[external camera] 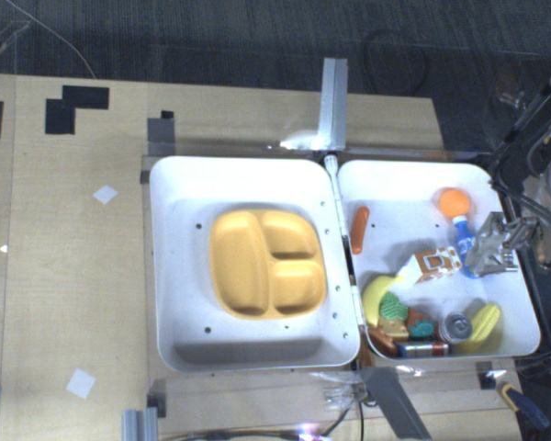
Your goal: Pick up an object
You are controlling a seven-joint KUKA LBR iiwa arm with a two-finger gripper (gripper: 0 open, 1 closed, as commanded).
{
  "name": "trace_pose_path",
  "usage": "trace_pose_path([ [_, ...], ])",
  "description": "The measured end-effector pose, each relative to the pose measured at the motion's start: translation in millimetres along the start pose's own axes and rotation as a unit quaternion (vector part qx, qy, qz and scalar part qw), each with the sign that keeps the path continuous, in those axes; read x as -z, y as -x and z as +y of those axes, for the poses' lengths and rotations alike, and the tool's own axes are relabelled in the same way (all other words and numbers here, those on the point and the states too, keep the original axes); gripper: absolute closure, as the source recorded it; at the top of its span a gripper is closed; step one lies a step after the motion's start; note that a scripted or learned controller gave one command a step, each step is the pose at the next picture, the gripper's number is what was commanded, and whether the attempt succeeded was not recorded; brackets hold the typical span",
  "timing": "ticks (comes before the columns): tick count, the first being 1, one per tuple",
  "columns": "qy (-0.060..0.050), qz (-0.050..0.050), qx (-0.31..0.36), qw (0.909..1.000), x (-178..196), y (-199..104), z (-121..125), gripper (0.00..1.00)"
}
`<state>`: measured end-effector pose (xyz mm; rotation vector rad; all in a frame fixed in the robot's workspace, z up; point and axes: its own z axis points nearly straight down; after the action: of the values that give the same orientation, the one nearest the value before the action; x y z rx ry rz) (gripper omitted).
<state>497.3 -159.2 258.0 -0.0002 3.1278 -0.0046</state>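
Note:
My gripper (498,246) hangs over the right side of the right bin (413,177), with the arm coming in from the right edge. Its metal fingers (484,244) stand apart, open, with nothing between them. Just left of it lie a blue bottle (462,235) and a white carton with orange print (433,265). An orange ball (454,200) rests behind the bottle. An orange sausage-shaped piece (358,229) lies by the bin's left wall. Along the front are a yellow banana (486,322), a silver can (457,326), a yellow-green fruit (378,294) and a green leafy piece (394,310).
The left bin (174,246) holds a yellow divided plate (264,262). A metal post (334,99) rises behind the seam between the bins. Cables and arm parts crowd the right edge (542,163).

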Motion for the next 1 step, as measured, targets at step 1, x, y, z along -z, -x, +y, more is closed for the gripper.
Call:
trace_pose_path([
  [1,0.000,0.001,-0.136,0.9907,23.8,47.0,-45.5,1.00],
])
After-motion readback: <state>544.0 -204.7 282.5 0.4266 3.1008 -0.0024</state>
